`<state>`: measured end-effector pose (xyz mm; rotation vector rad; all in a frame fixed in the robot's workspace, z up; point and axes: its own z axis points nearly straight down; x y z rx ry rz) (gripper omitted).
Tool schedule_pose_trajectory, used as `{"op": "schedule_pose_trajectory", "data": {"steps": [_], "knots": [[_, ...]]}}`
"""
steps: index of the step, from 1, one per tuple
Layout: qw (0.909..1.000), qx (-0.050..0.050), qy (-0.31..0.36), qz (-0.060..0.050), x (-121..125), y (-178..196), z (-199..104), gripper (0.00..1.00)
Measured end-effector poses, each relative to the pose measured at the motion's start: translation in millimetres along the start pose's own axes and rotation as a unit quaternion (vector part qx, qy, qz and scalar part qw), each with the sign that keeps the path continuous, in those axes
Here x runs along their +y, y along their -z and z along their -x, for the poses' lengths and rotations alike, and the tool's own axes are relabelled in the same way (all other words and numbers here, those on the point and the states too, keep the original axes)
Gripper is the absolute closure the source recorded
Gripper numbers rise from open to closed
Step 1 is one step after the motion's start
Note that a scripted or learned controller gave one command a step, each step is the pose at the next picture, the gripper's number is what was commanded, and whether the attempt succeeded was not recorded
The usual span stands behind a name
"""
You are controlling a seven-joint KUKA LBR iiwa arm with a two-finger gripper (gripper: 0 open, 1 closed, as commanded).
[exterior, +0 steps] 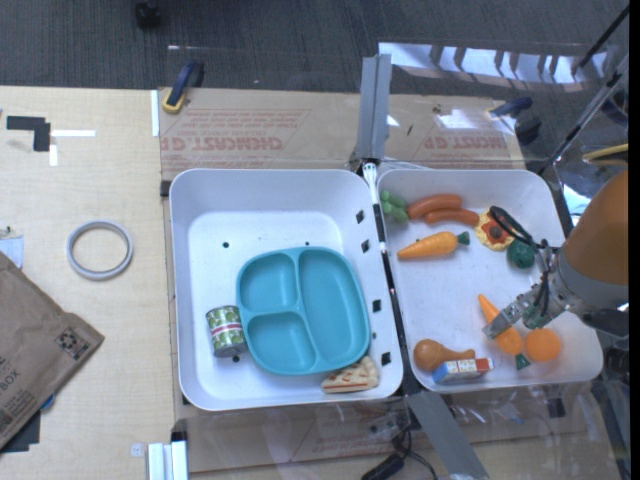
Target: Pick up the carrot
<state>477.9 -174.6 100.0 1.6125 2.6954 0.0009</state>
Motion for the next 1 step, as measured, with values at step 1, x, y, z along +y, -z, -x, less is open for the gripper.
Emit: {"op": "schedule_pose_trajectory", "data": {"steps": [1], "knots": [[0.9989, 0.000, -0.047, -0.001, 29.1, 83.7, -53.3, 1.00]]}}
